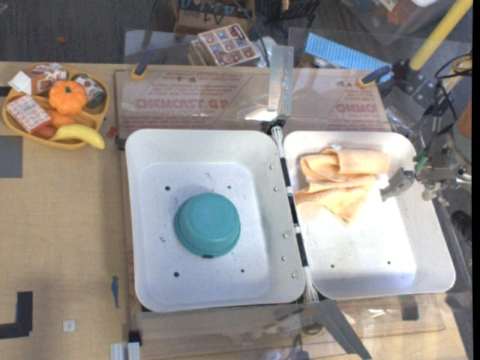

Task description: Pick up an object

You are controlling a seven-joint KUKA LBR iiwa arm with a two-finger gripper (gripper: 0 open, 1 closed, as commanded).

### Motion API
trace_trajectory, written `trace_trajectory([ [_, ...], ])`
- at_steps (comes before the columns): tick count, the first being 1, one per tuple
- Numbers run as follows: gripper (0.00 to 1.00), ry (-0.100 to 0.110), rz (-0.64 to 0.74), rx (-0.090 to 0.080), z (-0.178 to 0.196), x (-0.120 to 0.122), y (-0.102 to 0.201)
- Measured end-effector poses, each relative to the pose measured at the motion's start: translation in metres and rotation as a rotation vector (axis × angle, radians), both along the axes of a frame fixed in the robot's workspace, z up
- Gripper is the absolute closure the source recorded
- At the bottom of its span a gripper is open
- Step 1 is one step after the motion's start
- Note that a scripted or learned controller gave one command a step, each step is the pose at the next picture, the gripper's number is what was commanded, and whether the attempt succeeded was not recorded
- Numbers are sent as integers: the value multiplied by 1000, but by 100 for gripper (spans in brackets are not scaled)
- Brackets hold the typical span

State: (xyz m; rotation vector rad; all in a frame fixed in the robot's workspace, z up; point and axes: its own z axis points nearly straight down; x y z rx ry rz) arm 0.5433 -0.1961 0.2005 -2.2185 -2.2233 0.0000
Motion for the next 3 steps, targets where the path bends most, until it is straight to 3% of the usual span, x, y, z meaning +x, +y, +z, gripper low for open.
trace_trajectory([
  [1,0,-9,252,-3,-112,35,47],
  [2,100,-13,247,-3,-101,36,45],
  [3,0,-13,248,-3,-101,36,45],
])
